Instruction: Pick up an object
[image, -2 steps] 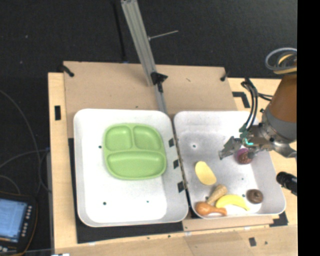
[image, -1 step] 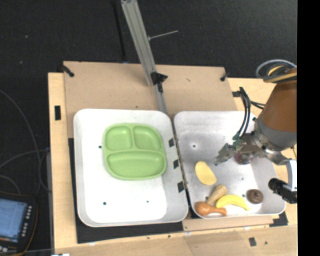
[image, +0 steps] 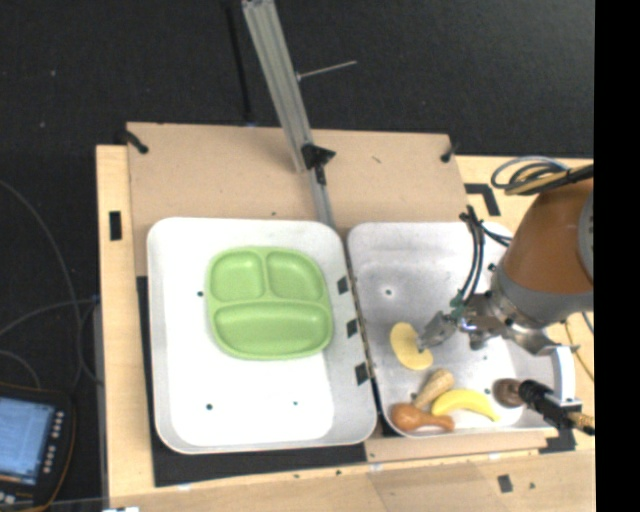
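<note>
In the right bin (image: 410, 250) lie a pale yellow round slice (image: 407, 345), a tan piece (image: 433, 386), a yellow banana (image: 465, 403), an orange-brown piece (image: 420, 418) and a small dark brown item (image: 506, 391). My gripper (image: 437, 331) hangs low over the bin, just right of the yellow slice, its tips close to the slice's edge. The grey arm with its orange band (image: 545, 245) reaches in from the right. I see nothing held between the fingers.
The left bin (image: 180, 400) holds a green three-part plate (image: 270, 303). A metal pole (image: 285, 85) rises behind the bins. Black cables (image: 475, 260) hang beside the arm. A tablet (image: 30, 435) sits at the lower left.
</note>
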